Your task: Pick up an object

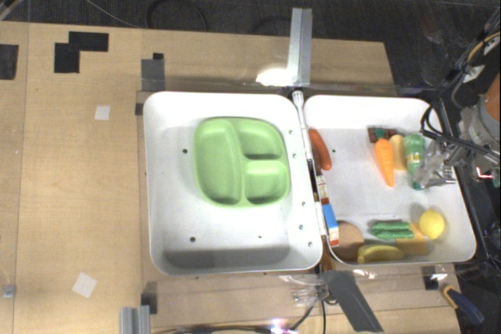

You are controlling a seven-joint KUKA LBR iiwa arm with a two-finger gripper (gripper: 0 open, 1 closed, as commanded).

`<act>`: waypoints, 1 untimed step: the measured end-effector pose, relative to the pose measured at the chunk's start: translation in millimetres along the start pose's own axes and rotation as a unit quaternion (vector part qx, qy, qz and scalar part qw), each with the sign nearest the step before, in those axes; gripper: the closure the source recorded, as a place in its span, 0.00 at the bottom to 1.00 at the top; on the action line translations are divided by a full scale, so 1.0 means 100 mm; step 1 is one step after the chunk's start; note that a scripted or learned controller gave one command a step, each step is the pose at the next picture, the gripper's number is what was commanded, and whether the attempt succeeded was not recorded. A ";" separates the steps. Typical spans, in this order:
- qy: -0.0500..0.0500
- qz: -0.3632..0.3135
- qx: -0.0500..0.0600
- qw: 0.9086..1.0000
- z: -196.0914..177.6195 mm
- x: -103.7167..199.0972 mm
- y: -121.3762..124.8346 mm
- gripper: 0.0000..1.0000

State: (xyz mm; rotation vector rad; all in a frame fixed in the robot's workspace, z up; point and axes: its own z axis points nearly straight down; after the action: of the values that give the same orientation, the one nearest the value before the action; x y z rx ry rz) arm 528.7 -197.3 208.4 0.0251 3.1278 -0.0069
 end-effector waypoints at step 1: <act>0.002 -0.001 -0.001 1.000 0.02 0.00 0.02 0.00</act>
State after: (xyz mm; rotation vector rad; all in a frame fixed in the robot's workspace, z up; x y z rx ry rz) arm 528.4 -195.6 206.7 0.0215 3.1311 -0.0035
